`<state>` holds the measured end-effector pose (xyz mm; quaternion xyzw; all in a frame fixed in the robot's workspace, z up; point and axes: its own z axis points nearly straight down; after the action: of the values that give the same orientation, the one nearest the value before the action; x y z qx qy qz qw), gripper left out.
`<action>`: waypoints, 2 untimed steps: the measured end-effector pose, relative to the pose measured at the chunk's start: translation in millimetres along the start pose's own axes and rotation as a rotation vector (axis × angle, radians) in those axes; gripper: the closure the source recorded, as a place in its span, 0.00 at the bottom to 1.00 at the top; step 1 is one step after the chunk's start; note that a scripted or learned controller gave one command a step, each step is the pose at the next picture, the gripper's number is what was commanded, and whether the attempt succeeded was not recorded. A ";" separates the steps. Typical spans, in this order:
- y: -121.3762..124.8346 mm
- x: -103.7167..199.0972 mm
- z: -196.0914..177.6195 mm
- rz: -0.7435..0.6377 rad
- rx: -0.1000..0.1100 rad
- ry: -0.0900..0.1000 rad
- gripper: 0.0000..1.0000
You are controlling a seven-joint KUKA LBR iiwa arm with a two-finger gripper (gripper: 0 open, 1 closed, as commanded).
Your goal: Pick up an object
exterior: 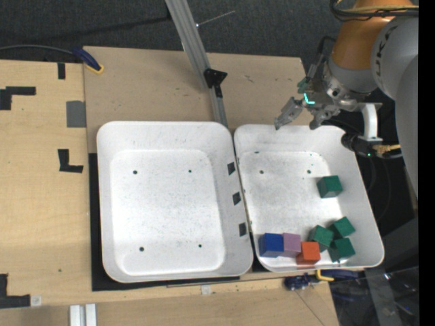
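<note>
**Sam:** Over on the right side of the table (156, 80), the pincer (302, 114) hangs just past the far edge of the right bin (285, 168). It looks spread apart, with nothing between its two fingers.

**Mia:** So it has not picked up anything yet?

**Sam:** No. I think it is at the very start, getting ready to go down for a block.

**Mia:** Where are the blocks?

**Sam:** All in the right bin. One green block (329, 186) sits by itself near the right wall, about halfway down. The others are bunched in the near corner: a blue block (272, 244), a purple block (291, 243) touching it, an orange block (310, 251) right beside that, and three more green blocks (334, 237) packed close together.

**Mia:** And the left bin (163, 195)?

**Sam:** I see no blocks on its white floor.

**Mia:** Which block should it go for?

**Sam:** I would guess the lone green one. It has room all around it, so the fingers could slide down on both sides. The bunched ones are harder, because a finger might bump a neighbor.

**Mia:** What does it need to do next?

**Sam:** Move nearer and a bit to the right, stop over that block, go down with fingers apart, then squeeze.
</note>
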<state>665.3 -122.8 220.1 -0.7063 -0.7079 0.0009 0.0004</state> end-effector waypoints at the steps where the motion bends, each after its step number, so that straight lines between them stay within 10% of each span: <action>1: 0.0 -0.2 0.0 0.000 0.000 -0.001 0.00; 2: -8.9 -1.5 47.8 0.001 0.004 0.000 0.00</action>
<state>656.4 -124.4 172.3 -0.7068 -0.7075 0.0024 0.0019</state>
